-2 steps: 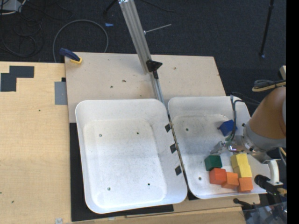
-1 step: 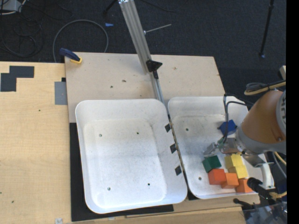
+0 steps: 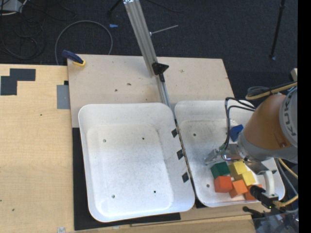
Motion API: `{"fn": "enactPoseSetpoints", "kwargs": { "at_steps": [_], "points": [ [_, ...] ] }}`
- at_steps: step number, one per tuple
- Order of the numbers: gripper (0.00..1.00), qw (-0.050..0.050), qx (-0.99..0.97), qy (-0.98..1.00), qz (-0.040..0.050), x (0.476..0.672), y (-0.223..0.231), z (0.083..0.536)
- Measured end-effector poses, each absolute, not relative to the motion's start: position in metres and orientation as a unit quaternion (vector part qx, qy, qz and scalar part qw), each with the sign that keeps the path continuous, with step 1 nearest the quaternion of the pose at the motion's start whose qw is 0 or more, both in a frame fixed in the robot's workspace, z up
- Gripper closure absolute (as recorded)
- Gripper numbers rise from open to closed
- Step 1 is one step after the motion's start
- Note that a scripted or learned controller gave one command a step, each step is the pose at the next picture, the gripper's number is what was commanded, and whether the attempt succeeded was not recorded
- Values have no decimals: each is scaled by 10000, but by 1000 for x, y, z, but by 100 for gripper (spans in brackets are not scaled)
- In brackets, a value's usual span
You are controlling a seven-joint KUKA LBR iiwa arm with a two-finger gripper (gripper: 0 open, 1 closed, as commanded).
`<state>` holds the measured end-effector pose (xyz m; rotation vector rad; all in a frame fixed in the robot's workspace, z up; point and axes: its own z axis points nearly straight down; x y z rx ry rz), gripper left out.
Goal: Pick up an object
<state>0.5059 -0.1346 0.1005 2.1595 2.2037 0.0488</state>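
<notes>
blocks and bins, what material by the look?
Blocks: likely painted wood or hard plastic; flat faces, crisp edges, solid matte green, yellow, orange colours. Can't tell which. Bins: probably moulded plastic; thin white walls, rounded corners, rolled rim, dull scuffed finish with grey speckling.

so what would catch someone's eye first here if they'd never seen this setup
Most likely the cluster of coloured blocks in the near right corner of the right bin: a green block, a yellow block and an orange block packed close together. Right over them hangs the arm's orange band, with the tool just above the green block. The left bin sits alongside.
</notes>
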Motion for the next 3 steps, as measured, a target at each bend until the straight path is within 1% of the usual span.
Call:
{"fn": "enactPoseSetpoints", "kwargs": {
  "at_steps": [1, 2, 3],
  "points": [
    [0, 15, 7068, 7074, 22, 493, -179, 93],
    [100, 18, 7078, 7064, 25, 493, -178, 102],
    [100, -9, 7041, 7101, 21, 488, -60, 193]
  ]
}}
